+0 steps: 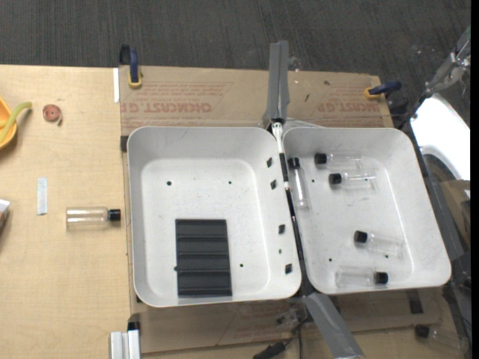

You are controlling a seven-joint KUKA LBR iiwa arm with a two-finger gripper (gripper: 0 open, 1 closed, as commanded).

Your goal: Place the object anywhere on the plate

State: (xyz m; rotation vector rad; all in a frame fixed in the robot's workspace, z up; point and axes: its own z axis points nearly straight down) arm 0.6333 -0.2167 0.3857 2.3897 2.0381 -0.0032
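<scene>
Gripper (453, 64) is probably the blurred grey shape at the far right edge, well apart from both bins; you cannot tell its state or whether it carries anything.

Your candidates are the clear vials with black caps in the right bin (419, 200). One vial (374, 241) lies alone near the middle, another (359, 278) lies near the front wall, and two more (340, 169) lie close together toward the back. A further one (296, 182) rests along the divider.

Expect them to be light, stiff and slick, and likely to roll on their sides. Take hold across the body near the cap, jaws square to the long axis. The lone middle vial looks easiest; the wall crowds those at the divider and front.

The dark ribbed plate (202, 257) lies flat in the left bin (150, 200), toward its front. To reach it you must clear the raised rims between the bins.

Outside, on the bench, a similar vial (93, 215) lies just left of the left bin.
</scene>
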